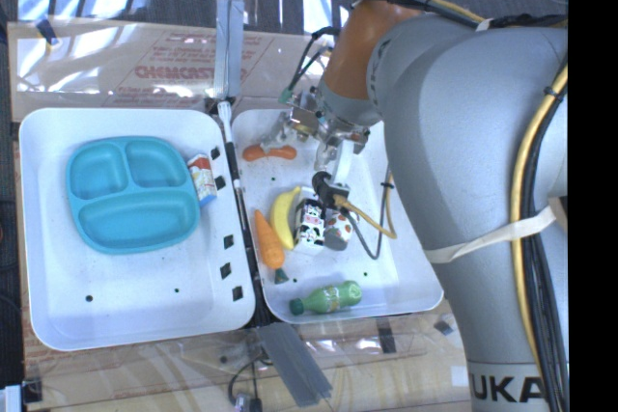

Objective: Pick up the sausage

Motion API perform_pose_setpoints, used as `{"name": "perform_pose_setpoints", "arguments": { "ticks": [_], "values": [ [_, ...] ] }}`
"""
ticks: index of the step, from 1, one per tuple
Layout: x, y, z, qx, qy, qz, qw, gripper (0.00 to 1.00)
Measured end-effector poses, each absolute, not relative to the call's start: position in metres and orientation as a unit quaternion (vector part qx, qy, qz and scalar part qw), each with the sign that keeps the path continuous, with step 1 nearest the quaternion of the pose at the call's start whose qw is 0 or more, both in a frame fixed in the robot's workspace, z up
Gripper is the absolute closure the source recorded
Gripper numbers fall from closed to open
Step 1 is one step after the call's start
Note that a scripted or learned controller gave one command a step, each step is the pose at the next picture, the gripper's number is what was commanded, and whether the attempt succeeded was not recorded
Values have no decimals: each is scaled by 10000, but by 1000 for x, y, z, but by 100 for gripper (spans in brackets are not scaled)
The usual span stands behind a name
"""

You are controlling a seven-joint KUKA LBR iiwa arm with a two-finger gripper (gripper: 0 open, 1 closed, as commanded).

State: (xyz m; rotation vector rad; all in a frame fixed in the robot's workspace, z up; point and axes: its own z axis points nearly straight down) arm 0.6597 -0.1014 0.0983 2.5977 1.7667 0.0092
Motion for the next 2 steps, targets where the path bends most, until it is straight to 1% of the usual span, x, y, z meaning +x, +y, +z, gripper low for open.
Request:
{"name": "perform_pose_setpoints", "arguments": {
  "ticks": [1, 2],
  "values": [
    [660, -100, 108, 8252, 5648, 18, -13, 100],
    [660, -100, 108, 8252, 5649, 17, -13, 0]
  ]
}}
